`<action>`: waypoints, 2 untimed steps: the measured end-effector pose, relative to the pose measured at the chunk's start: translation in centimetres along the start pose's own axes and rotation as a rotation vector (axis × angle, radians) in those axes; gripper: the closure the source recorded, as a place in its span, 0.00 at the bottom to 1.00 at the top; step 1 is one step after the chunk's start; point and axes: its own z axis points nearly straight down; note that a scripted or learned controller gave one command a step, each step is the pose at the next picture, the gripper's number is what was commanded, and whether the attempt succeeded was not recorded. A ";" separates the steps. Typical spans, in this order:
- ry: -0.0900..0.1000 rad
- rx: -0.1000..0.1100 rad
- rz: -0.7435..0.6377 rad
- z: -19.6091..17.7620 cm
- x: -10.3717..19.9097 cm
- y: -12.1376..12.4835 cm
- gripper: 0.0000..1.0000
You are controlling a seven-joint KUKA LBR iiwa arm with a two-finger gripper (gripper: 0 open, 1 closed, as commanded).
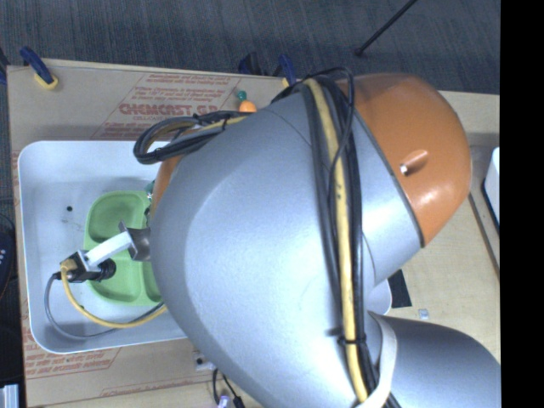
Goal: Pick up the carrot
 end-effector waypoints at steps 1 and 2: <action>-0.012 0.007 -0.006 -0.7 -0.2 -0.2 1.00; -0.018 0.010 -0.194 -9.2 0.5 8.9 1.00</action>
